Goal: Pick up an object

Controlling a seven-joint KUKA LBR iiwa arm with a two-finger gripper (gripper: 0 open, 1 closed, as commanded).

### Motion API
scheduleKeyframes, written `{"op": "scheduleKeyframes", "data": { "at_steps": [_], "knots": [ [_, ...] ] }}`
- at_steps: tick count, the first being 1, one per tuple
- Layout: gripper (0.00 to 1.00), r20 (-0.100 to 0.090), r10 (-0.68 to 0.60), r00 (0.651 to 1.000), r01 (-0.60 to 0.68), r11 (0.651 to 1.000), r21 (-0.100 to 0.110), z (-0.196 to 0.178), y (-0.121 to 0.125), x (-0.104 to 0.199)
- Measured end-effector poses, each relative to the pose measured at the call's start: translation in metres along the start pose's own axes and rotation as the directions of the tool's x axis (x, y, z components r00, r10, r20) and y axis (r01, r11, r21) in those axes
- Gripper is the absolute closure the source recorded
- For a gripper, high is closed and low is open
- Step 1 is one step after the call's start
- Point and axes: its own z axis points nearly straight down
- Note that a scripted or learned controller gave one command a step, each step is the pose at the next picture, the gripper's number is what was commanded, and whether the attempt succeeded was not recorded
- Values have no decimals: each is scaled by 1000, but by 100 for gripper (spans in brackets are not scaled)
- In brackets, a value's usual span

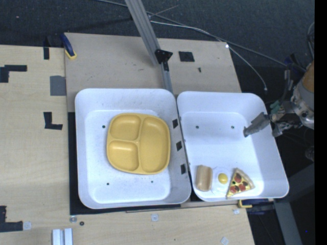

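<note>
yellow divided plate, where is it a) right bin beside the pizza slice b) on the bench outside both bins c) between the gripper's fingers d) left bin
d: the yellow divided plate lies flat in the left bin, while the pizza slice sits in the right bin and the gripper hangs over that bin's right side.

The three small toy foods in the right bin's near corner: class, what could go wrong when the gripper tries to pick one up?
The hot dog bun, fried egg and pizza slice lie close together, so the fingers might nudge a neighbour. They sit near the right bin's front wall, which might block a finger. The gripper hovers well away.
</note>
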Motion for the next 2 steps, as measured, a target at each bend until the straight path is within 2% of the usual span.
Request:
{"op": "scheduleKeyframes", "data": {
  "at_steps": [1,2],
  "knots": [
    [0,-1,1,1000,-1,1000,5,56,7,-6],
    [0,-1,1,1000,-1,1000,5,101,4,-11]
  ]
}}
